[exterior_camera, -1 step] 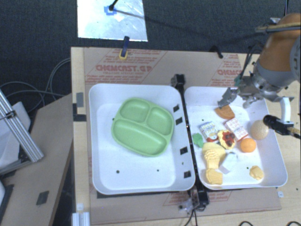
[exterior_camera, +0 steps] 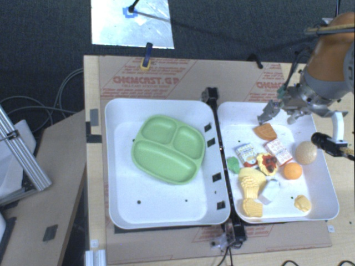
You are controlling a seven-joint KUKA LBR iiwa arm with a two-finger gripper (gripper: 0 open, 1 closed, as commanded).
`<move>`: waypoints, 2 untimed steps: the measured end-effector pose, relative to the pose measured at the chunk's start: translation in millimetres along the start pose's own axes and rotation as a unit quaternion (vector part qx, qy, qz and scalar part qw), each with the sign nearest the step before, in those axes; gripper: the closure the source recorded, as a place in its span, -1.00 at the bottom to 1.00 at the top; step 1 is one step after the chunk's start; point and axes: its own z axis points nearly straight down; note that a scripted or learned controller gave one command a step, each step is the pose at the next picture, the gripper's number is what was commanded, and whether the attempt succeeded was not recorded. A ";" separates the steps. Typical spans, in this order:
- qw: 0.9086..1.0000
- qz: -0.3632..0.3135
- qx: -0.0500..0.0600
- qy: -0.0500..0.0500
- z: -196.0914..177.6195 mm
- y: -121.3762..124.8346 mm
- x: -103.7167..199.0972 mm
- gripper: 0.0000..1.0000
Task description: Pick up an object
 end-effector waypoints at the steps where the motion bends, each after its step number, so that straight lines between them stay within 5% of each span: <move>1: 1.000 0.001 0.001 0.000 54.7 6.3 -7.6 -1.00; 2: 1.000 0.001 0.002 0.000 112.3 9.5 -15.5 -1.00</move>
